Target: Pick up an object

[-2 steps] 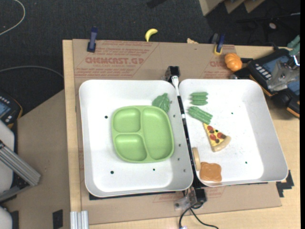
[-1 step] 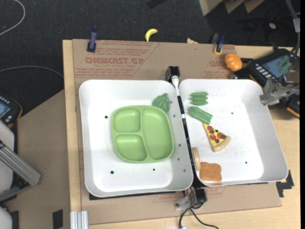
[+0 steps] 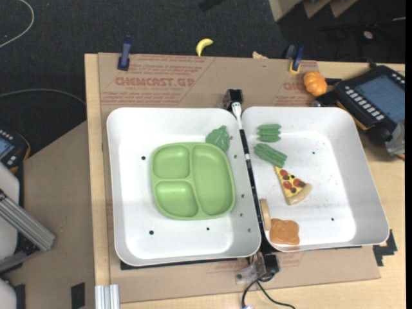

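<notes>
pincer state: i cannot tell, so no grasp can be judged begun. left bin (image 3: 122, 192) holds a green tray (image 3: 192, 180) and a leaf (image 3: 219, 136) at its far right. right bin (image 3: 360, 172) holds two green pods (image 3: 268, 132), a pizza slice (image 3: 291, 185) and, nearest, toast (image 3: 284, 231). all lie untouched; the whole pick seems left.

Robotics lab: clamped cardboard bench (image 3: 161, 79), two white bins (image 3: 129, 237), teach pendant (image 3: 376, 102), loose cables (image 3: 19, 18).
</notes>
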